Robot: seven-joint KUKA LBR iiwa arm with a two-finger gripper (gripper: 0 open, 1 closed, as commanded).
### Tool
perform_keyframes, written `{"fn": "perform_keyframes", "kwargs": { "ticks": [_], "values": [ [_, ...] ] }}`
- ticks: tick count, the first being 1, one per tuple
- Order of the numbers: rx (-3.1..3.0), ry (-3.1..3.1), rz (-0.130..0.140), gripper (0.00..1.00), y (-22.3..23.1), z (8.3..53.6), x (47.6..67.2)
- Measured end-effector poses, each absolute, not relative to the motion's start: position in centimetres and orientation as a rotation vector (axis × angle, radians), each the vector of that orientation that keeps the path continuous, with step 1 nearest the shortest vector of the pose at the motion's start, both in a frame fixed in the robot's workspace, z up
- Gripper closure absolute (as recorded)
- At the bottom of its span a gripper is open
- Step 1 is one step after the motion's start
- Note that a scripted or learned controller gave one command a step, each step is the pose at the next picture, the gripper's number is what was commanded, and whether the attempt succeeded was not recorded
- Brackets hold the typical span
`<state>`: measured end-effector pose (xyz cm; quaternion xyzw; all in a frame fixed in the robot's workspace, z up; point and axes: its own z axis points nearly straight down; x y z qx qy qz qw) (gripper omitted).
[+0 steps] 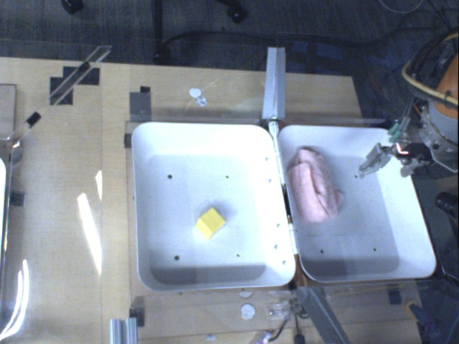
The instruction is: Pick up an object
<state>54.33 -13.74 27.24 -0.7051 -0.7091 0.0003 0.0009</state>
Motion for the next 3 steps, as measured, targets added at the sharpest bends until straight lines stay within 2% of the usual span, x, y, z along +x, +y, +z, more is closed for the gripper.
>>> {"fn": "perform_keyframes", "kwargs": {
  "ticks": [1, 2, 3],
  "values": [
    [-2.104, -2.334, -0.001, 0.0, -16.7, 10.4, 53.3],
    [-2.104, -2.34, -0.005, 1.0, -16.6, 11.5, 53.5],
    [-1.993, -2.435, -0.005, 1.0, -14.4, 19.3, 57.3]
  ]
}}
